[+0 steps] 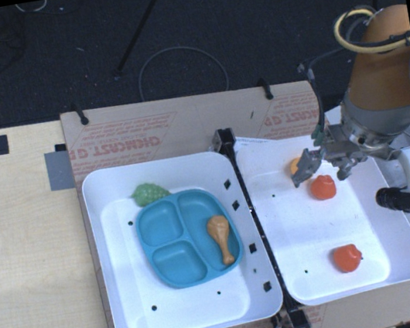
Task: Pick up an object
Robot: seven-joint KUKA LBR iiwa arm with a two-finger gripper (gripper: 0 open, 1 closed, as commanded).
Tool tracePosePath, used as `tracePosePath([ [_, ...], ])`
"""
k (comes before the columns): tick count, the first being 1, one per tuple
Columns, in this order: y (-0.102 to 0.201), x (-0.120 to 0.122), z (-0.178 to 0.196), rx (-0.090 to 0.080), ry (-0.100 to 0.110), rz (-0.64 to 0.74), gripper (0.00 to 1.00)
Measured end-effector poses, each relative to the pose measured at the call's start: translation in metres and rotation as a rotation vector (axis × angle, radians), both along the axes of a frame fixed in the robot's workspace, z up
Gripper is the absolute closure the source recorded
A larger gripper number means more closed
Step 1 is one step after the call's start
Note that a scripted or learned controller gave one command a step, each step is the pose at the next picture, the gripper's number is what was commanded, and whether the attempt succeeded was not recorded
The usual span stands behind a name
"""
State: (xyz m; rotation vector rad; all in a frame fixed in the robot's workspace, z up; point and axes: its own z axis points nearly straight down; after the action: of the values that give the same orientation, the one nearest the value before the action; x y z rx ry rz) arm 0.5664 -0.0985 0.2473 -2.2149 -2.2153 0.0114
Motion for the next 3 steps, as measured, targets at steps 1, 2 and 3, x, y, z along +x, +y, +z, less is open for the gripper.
tracePosePath([
  [1, 0.000, 0.002, 0.005, -0.001, -0.010, 0.001, 0.00],
  [2, -0.009, -0.003, -0.052, 0.000, -0.002, -0.001, 0.00],
  [3, -0.004, 0.004, -0.111, 0.001, -0.002, 0.000, 0.00],
])
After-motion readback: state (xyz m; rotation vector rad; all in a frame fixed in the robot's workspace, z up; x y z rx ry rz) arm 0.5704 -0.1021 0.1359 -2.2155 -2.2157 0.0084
